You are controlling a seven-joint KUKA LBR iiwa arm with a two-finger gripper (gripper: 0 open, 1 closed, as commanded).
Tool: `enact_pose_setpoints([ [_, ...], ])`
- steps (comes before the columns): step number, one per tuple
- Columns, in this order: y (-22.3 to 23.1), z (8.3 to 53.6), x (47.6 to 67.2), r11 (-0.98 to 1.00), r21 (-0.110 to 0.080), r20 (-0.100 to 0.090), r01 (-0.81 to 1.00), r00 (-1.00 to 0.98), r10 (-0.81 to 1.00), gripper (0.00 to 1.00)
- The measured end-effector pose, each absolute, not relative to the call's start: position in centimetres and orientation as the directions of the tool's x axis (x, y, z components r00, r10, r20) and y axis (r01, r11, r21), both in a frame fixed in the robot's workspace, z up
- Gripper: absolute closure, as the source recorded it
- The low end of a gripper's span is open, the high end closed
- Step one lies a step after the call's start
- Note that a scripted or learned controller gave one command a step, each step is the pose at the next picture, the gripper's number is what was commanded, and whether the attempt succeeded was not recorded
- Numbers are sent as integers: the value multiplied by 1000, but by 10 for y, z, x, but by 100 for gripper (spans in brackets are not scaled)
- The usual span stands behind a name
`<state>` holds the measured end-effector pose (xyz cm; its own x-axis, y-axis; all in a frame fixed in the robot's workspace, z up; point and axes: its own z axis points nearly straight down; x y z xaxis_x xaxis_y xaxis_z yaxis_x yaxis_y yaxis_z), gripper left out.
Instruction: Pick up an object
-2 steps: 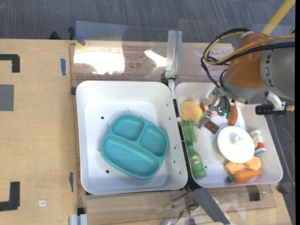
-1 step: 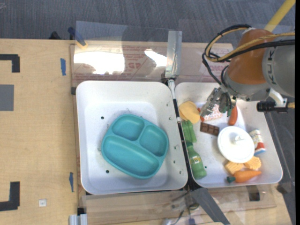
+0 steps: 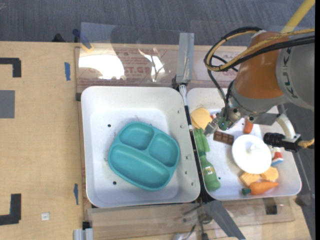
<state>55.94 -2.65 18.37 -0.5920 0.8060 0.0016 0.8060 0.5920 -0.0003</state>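
**Ana:** Objects crowd the right bin [image 3: 295, 181], and any of them would satisfy the task. Nearest the gripper [image 3: 223, 123] are a yellow rounded piece [image 3: 200, 117] at the bin's upper left and a small brown block [image 3: 223, 137] just below the tool.

**Ben:** So which is it going for?

**Ana:** My guess is the brown block or the yellow piece, since the tool hangs just over that corner. I cannot tell how the jaws stand; the wrist and cables cover them from this angle, and nothing is visibly between them.

**Ben:** What else lies in there?

**Ana:** A green bottle [image 3: 206, 164] runs lengthwise along the left wall, likely because it rolled against the rim. A white round disc [image 3: 251, 152] sits mid-bin, with an orange carrot-like toy [image 3: 261, 187] and a pale orange piece [image 3: 252, 178] near the front edge, touching each other. A small red-orange bit [image 3: 248, 127] rests above the disc.

**Ben:** And the other bin?

**Ana:** The left bin [image 3: 100, 109] holds just a teal divided plate [image 3: 144, 155], lying flat near the middle, well apart from the arm [image 3: 265, 69]. The arm reaches in from the right, so the right bin is the natural working side, and the grasp looks not yet made.
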Motion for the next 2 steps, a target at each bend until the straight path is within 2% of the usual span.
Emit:
enact_pose_setpoints([
  [1,-7,291,603,246,1,-2,969,-246,969,100],
  [2,-118,375,627,341,2,-6,940,-341,940,100],
])
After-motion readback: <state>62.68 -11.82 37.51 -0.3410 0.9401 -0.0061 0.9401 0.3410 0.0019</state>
